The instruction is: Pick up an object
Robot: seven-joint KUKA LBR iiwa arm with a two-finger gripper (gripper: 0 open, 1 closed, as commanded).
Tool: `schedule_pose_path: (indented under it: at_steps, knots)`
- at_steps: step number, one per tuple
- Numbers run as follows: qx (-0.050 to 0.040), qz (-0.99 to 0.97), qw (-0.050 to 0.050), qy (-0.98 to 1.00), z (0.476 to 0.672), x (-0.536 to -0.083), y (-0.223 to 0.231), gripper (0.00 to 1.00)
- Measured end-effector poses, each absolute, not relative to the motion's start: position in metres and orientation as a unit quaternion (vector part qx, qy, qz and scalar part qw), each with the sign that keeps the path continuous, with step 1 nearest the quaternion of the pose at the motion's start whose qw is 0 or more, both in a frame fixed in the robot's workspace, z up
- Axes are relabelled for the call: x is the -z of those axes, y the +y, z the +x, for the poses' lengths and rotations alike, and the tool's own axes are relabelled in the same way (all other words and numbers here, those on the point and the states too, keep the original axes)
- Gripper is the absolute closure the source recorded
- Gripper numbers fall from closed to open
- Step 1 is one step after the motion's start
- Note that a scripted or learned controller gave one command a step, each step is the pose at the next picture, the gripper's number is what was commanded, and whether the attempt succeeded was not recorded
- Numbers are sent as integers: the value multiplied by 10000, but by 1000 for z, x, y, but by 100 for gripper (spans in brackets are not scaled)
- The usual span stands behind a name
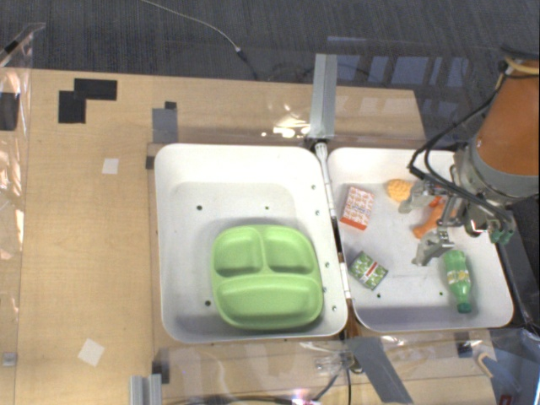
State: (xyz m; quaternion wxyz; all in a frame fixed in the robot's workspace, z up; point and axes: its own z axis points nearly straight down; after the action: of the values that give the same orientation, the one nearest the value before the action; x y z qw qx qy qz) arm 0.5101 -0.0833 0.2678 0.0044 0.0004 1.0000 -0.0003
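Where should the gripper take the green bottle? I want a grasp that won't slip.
Grip the green bottle across its body, near the middle, coming straight down from above. It lies on its side in the right bin, long axis running roughly near to far, so close across that axis.

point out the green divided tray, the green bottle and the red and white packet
green divided tray (267, 277): camera view, on the ridge between its compartments, in the left bin.
green bottle (457, 277): camera view, on the middle of its body, in the right bin.
red and white packet (357, 207): camera view, on the centre of its face, in the right bin.
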Motion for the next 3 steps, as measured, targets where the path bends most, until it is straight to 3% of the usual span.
schedule_pose_path:
  at_steps: [1,2,3]
  knots:
    - [3,1050,33,9945,504,-223,-152,0]
    - [9,1532,44,9882,489,-95,-207,0]
    - [11,1484,80,9889,492,-107,-205,100]
